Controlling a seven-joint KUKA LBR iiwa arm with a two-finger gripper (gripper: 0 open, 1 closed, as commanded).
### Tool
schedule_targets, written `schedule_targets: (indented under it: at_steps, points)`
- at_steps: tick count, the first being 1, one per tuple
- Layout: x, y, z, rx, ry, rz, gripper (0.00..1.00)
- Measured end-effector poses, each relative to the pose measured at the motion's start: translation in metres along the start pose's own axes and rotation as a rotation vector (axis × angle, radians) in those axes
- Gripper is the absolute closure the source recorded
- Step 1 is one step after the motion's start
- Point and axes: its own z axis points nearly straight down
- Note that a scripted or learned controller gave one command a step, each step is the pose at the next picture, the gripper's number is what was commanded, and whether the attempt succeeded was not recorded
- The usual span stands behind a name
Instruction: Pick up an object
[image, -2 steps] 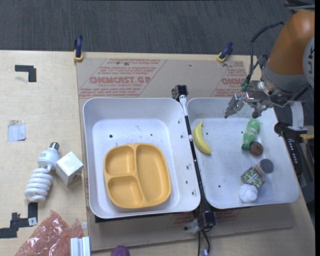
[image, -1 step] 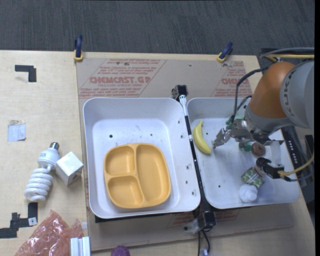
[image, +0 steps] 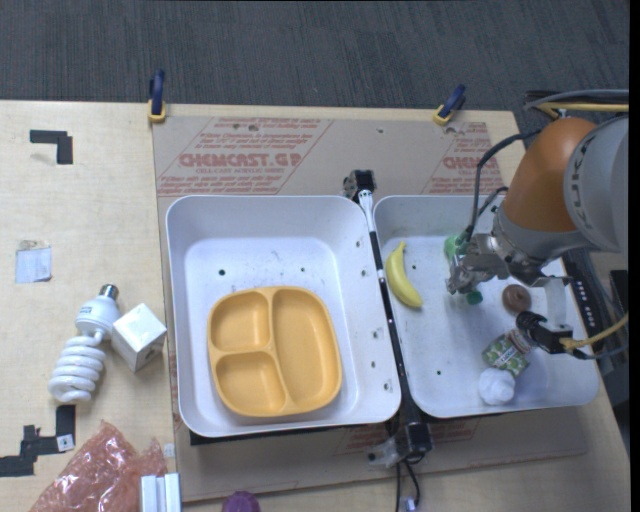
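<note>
While the arm reaches in over the right bin, its pincer hangs low just right of the banana; how it is set cannot be told. A brown round piece, a green packet and a white ball lie nearby, and the left bin holds a yellow divided plate.

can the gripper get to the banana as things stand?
Probably yes. The banana lies alone on bare floor at the left of the right bin, just left of the gripper, with nothing between them.
</note>
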Motion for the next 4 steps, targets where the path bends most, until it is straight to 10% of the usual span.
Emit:
schedule_targets:
  at_steps: [1,2,3,4]
  points:
    - [-0.074,-0.019,-0.006,0.0,0.0,-0.003,1.0]
    - [-0.009,-0.015,-0.038,0.0,0.001,-0.004,1.0]
    - [-0.009,-0.015,-0.038,0.0,0.001,-0.004,0.0]
    - [-0.012,-0.061,0.01,0.002,0.001,-0.003,0.0]
